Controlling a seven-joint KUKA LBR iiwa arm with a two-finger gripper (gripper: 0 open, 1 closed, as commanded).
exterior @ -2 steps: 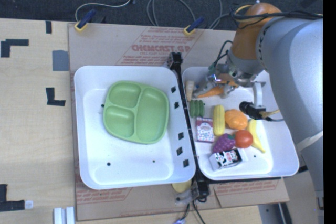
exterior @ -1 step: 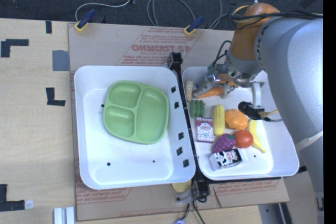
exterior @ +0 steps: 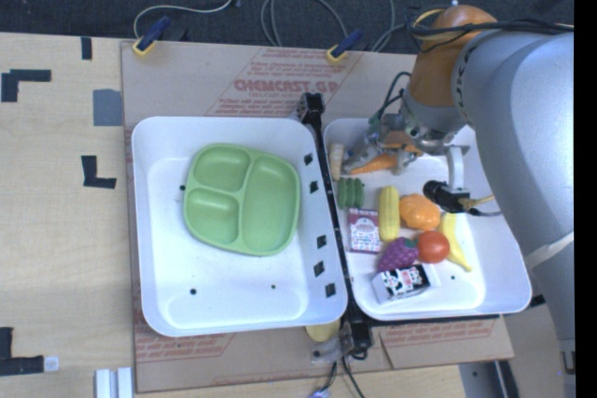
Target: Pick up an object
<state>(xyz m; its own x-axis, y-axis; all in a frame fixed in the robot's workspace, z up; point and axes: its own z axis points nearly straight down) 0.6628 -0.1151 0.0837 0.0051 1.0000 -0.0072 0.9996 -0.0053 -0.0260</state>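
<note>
Here, board (exterior: 270, 87) print reads "CHEMCAST GP" (mirrored); tool (exterior: 378, 152) grip state unclear.

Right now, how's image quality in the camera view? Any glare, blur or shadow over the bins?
Camera view: even, soft lighting, no hard glare on the white bins. The green tray is fairly sharp; the small toy foods in the right bin are soft and low in detail. The arm is close to the lens, large and slightly blurred, and the gripper area is cluttered and hard to resolve.
</note>
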